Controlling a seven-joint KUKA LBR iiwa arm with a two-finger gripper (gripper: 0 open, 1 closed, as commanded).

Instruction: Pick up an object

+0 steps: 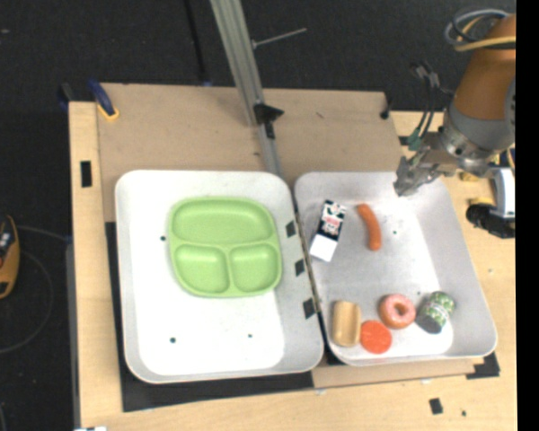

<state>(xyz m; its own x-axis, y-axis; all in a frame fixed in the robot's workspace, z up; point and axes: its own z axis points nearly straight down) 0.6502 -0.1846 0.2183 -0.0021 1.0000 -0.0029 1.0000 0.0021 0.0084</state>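
The gripper (407, 185) hangs over the right bin's (458, 241) open far edge; grip state unclear. Left bin (144, 330) holds 1 green tray (225, 245).

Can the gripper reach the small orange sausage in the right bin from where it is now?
Probably yes. The gripper hangs over the right white bin, near its far edge, and the small orange sausage lies apart from the other things, with nothing between them.

No text, number or brand can be read anywhere. The small carton (328, 231) in the right bin (463, 268) bears black-and-white print, perhaps a pattern, too blurred to make out.
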